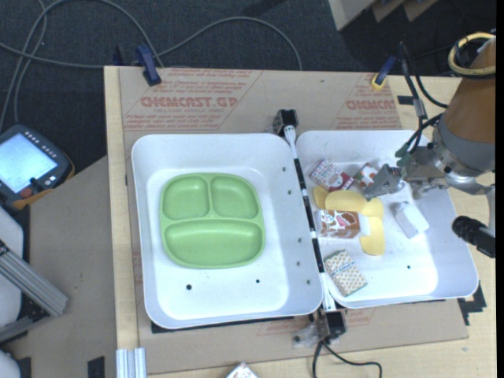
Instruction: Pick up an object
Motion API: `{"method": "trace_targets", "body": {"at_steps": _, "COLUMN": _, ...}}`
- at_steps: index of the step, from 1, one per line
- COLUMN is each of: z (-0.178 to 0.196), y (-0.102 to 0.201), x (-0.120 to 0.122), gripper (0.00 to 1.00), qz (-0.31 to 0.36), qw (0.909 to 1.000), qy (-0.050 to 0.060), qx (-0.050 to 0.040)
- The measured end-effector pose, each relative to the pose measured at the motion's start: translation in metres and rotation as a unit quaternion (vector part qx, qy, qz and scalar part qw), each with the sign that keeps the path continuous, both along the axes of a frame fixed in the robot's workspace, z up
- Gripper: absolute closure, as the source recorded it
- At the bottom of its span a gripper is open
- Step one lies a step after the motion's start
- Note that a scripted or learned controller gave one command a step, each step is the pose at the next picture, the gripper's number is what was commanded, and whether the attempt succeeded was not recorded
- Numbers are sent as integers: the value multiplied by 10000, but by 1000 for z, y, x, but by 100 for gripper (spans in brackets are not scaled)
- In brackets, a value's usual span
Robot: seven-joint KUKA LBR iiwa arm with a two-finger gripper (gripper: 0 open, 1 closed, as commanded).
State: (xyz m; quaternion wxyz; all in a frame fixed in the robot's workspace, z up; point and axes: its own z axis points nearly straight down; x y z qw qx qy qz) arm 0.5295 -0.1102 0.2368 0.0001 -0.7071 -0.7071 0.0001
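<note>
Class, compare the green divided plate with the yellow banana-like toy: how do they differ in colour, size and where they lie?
The green divided plate is pale green; the yellow banana-like toy is yellow. The plate is far larger and flat with three compartments; the toy is small and rounded. The plate lies in the left bin; the toy lies in the right bin among small packets. Both look like plain plastic.

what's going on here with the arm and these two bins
A grey robot arm with an orange band reaches in from the right over the right white bin, where a small pile of items lies: a yellow plastic piece, red-and-white packets and a checkered packet. Its tool hovers at the top of that pile, with nothing visibly gripped. The left white bin holds a green divided plate.
</note>
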Motion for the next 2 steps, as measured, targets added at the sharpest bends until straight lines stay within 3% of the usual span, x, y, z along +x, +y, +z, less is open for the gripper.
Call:
{"method": "trace_targets", "body": {"at_steps": 1, "z": -127, "y": -30, "x": 0, "gripper": 0, "qz": -1, "qw": 10000, "qy": -69, "qx": -5}}
{"method": "trace_targets", "body": {"at_steps": 2, "z": -137, "y": -54, "x": 44, "gripper": 0, "qz": -15, "qw": 9999, "qy": -135, "qx": -41}}
